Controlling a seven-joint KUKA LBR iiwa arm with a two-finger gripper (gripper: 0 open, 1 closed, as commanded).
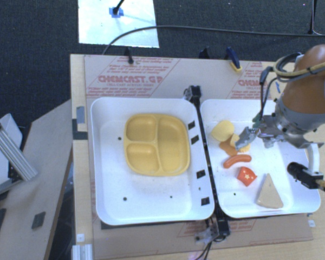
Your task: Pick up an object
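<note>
hovering claw (245, 140) touches yellow food piece (223, 129) in right bin (298, 202).

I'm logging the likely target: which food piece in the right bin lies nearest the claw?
The orange piece, partly under the claw. The yellow round piece lies beside it; sausage, red piece, wedge lie farther.

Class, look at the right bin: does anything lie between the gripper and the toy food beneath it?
Nothing visible does. The gripper hangs directly over the yellow and orange pieces in the right bin; the sausage lies just beside them.
</note>
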